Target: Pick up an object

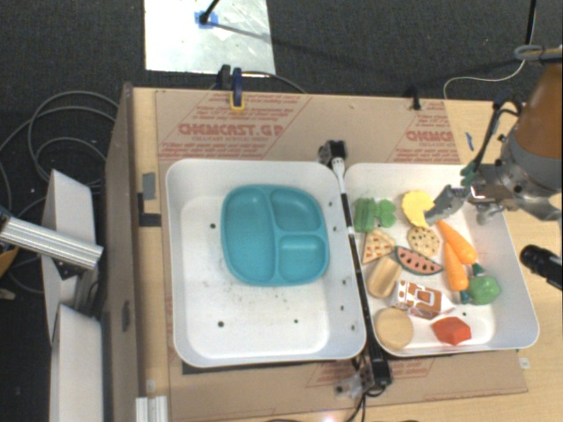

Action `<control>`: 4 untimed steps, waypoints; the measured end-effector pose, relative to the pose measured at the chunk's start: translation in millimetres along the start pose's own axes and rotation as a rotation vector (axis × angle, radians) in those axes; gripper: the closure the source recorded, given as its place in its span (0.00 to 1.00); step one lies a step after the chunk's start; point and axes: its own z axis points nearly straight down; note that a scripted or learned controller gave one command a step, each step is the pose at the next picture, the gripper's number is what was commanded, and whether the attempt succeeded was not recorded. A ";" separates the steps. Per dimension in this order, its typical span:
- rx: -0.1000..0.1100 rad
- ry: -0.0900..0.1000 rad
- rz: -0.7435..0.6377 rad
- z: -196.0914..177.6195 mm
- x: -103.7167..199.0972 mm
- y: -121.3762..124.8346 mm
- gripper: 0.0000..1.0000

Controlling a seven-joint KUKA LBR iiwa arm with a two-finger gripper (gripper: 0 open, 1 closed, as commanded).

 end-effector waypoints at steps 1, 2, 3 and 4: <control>0.002 -0.001 0.002 112.7 -22.7 60.3 0.00; -0.004 -0.003 0.003 196.1 -32.8 41.9 0.00; -0.012 -0.005 -0.002 191.6 -74.1 139.0 0.00; 0.001 0.000 -0.003 194.0 -36.5 120.2 0.00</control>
